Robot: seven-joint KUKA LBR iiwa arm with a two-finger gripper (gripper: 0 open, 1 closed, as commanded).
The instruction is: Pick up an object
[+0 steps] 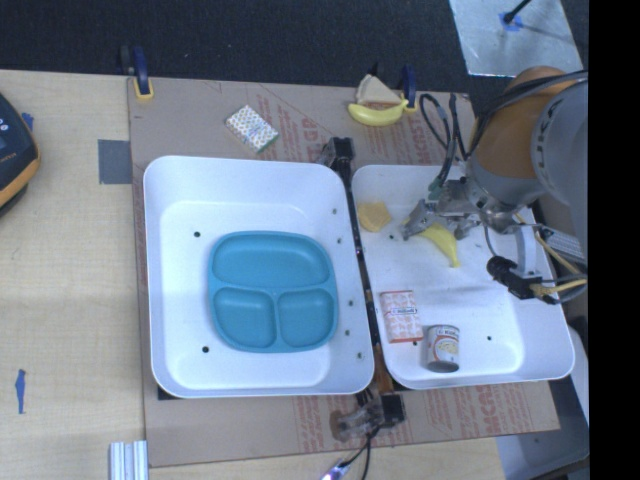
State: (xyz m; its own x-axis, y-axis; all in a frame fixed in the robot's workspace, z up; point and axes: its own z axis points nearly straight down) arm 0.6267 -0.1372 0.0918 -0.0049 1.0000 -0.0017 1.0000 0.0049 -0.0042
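The gripper (437, 220) hangs low in the right bin (520, 358), its fingers spread around the upper end of a yellow banana (445, 244), though actual contact is hard to make out. The banana is small and curved, lying near the bin's middle. The gripper's body hides its top end.

Odd bits on my bench (70, 298)
A little spotted packet (251, 127) sits at eleven o'clock, a yellow toy (377, 113) at one, grey tape (114, 161) at ten.
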